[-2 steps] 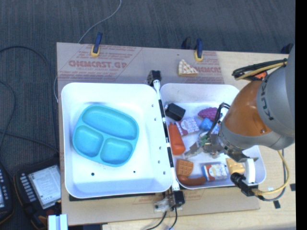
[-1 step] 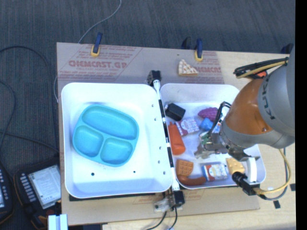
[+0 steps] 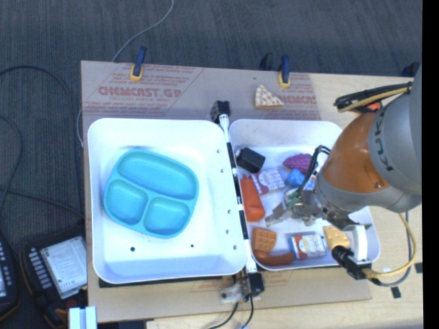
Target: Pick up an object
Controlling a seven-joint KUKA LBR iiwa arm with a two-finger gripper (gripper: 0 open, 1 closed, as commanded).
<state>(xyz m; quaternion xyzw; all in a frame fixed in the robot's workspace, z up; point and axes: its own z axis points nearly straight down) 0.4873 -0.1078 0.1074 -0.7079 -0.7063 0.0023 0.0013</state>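
My gripper (image 3: 287, 210) hangs low inside the right bin (image 3: 288, 127), near its middle, on the grey arm with the orange band (image 3: 350, 163). Just left of it lies an orange-red stick (image 3: 252, 199). A waffle piece (image 3: 263, 238) and a brown sausage (image 3: 273, 258) lie below it. A small labelled bottle (image 3: 307, 244) rests on its side at the lower right. Behind the gripper are a blue piece (image 3: 295, 177), a purple object (image 3: 298, 162), a pink-white packet (image 3: 271, 179) and a black block (image 3: 250, 159). Nothing visibly sits in the gripper.
The left bin (image 3: 110, 132) holds a blue divided plate (image 3: 151, 192). A toy pizza slice (image 3: 267, 98) lies on the bench behind the right bin, with two blue clamps (image 3: 140, 59) at the back edge. The arm covers the right bin's right side.
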